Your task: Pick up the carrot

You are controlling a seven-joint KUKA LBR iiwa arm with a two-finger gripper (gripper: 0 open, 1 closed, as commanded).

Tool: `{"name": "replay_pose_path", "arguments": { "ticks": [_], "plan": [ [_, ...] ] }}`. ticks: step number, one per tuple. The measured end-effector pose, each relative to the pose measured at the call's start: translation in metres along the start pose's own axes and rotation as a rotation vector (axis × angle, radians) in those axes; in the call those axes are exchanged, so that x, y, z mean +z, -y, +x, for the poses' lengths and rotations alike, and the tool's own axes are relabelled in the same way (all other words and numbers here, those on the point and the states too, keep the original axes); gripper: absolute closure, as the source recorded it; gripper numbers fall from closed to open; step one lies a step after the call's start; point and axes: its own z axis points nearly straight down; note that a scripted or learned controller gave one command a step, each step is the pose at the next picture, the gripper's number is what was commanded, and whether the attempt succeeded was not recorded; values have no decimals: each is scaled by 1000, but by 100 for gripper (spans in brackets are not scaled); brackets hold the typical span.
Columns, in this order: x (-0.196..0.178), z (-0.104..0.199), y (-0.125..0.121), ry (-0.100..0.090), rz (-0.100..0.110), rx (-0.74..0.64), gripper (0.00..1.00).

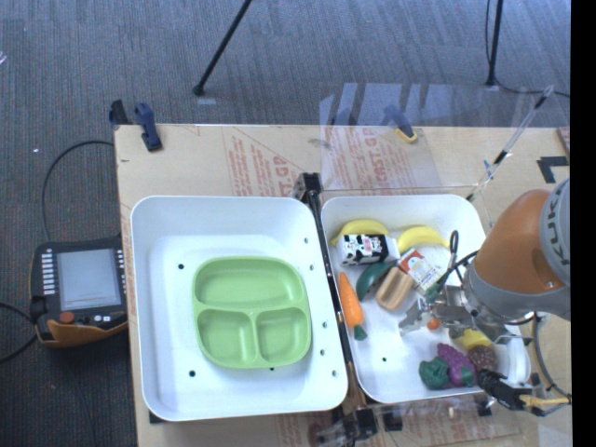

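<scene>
Nearest the camera, low in the right bin (372,385), lie a green toy (431,372) and a bunch of purple grapes (455,362), with the arm's grey and orange wrist (521,250) reaching in above them from the right. The gripper (421,316) hangs over the middle of that bin, near a brown bread-like piece (394,290) and a small packet (422,268); whether its jaws are wide or narrow I cannot tell, since they blur into the clutter beneath. The carrot (350,305) lies on the bin floor against the left wall, pointing roughly away from the camera, a little apart from the gripper and untouched. Farther back sit a black-and-white carton (363,247) and two bananas (421,238). In the left bin (158,250) rests a green divided plate (251,310). Judging by this, the pick has not begun in earnest: the gripper must yet shift left over the carrot, descend, close and lift
</scene>
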Motion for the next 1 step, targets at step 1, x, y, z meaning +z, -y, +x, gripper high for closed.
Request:
{"name": "replay_pose_path", "arguments": {
  "ticks": [1],
  "plan": [
    [-1,81,-57,0,-1,122,0]
  ]
}}
